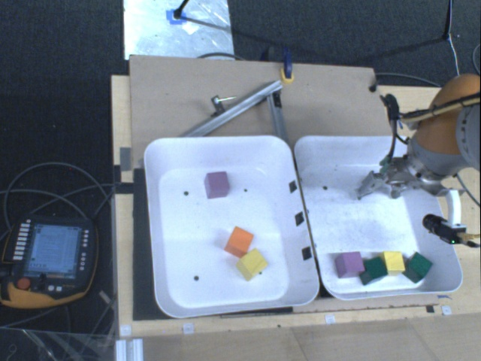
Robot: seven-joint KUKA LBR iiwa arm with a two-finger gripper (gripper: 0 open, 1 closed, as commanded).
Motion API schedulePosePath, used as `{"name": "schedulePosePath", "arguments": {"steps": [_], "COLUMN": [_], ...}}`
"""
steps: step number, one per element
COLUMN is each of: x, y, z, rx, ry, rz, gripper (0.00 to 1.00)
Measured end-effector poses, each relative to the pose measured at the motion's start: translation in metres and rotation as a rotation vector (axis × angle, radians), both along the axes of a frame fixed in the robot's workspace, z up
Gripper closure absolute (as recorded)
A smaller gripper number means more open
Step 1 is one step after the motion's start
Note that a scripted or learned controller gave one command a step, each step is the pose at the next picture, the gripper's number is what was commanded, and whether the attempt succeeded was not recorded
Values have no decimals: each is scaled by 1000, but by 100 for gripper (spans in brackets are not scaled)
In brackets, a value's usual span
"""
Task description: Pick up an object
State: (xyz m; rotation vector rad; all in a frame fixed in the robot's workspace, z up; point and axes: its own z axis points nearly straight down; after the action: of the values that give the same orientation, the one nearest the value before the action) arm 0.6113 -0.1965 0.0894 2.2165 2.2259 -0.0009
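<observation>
- Blocks are my quarry: a purple wooden cube, two dark green cubes and a small yellow cube sit in a row along the near wall of the right white bin.
- My gripper hangs over that bin's far half, well apart from the row, pinching nothing; I cannot tell how my fingers stand.
- The left white bin holds a purple cube, an orange cube and a yellow cube, the last two touching and so probably harder to grasp singly.
</observation>
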Motion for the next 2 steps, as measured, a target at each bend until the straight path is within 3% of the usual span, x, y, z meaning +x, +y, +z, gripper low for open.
{"name": "schedulePosePath", "arguments": {"steps": [1, 2], "x": [2, 11], "y": [0, 6], "z": [13, 63], "rx": [-1, -1], "ry": [-6, -8], "rz": [2, 2], "gripper": [100, 100]}}
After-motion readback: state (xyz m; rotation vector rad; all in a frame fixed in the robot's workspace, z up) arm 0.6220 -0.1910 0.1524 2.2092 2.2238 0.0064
